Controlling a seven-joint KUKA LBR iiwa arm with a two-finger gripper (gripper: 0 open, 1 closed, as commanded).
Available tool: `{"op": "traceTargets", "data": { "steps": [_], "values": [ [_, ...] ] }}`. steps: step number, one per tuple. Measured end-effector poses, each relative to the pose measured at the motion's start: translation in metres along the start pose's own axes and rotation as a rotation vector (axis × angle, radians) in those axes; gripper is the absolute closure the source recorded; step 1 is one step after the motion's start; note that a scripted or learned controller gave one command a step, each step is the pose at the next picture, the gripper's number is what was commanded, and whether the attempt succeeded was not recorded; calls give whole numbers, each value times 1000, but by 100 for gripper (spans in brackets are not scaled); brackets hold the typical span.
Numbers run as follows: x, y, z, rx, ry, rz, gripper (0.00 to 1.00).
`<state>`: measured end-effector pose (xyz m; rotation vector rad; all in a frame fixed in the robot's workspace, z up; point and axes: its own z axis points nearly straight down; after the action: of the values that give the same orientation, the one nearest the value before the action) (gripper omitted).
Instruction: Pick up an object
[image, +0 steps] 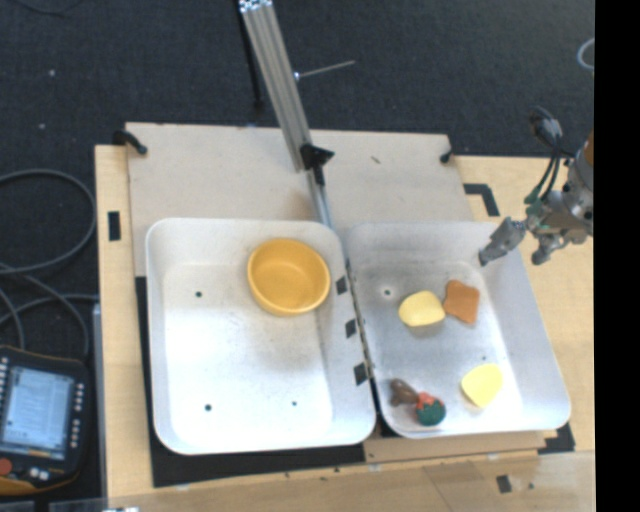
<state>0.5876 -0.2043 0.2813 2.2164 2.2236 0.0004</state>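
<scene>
Poised at the right bin's (520, 300) far-right rim — gripper (520, 245) spread, pinching nothing — ready to drop toward the orange piece (462, 302).

Dark carpet floor (420, 70); pale wooden bench (220, 170); loose cables (40, 230) at left.

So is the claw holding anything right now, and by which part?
Nothing is held: the claw sits over the right white bin's upper right rim, apart from the objects lying in it.
</scene>
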Motion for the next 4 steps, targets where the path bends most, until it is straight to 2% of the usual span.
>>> {"op": "traceTargets", "data": {
  "steps": [1, 3, 4],
  "values": [
    [0, 0, 0, 0, 0, 0, 0],
    [-18, -2, 112, 5, -1, 4, 0],
    [-17, 5, 169, 3, 0, 4, 0]
  ]
}}
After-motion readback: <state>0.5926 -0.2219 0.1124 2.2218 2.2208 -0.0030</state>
